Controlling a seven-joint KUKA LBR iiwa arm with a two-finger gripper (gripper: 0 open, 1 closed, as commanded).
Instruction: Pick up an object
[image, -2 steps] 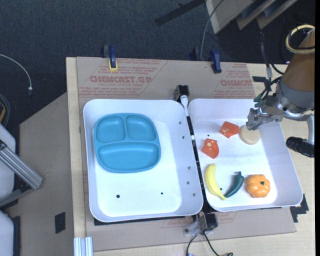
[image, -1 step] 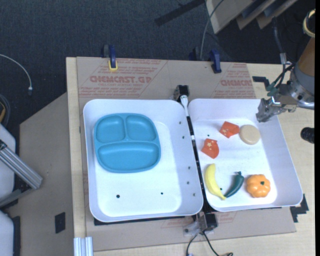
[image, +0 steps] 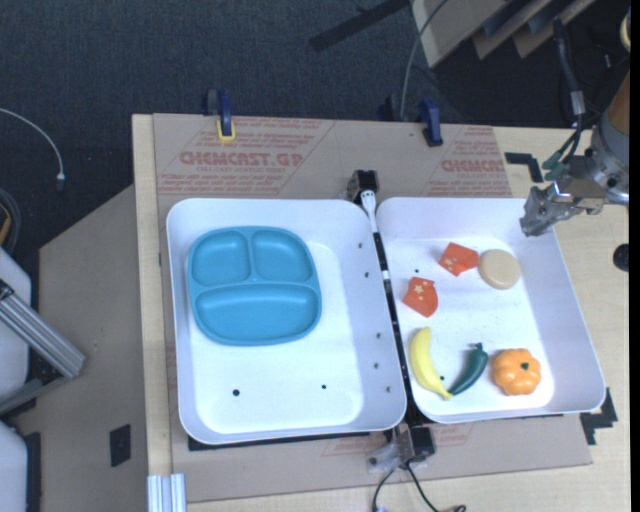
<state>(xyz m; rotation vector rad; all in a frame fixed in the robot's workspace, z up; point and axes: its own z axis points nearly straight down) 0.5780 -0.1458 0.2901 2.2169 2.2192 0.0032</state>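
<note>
Red print reading "CHEMCAST G.P" runs across the brown board (image: 300, 150) that covers the surface, once at upper left and again, partly hidden, at upper right. The hand (image: 540, 212) hangs over the upper right corner of the right bin (image: 575, 300); whether it is clenched or released cannot be told, and nothing shows in it. Below it lie a beige round piece (image: 499, 269) touching a red block (image: 458, 259), and a second red block (image: 421, 295). Lower down, a banana (image: 428, 363) lies roughly top to bottom, a dark green pepper (image: 469, 369) slants beside it, and an orange pumpkin (image: 516, 371) sits right. The left bin (image: 280, 400) holds a blue divided plate (image: 256, 285).
</note>
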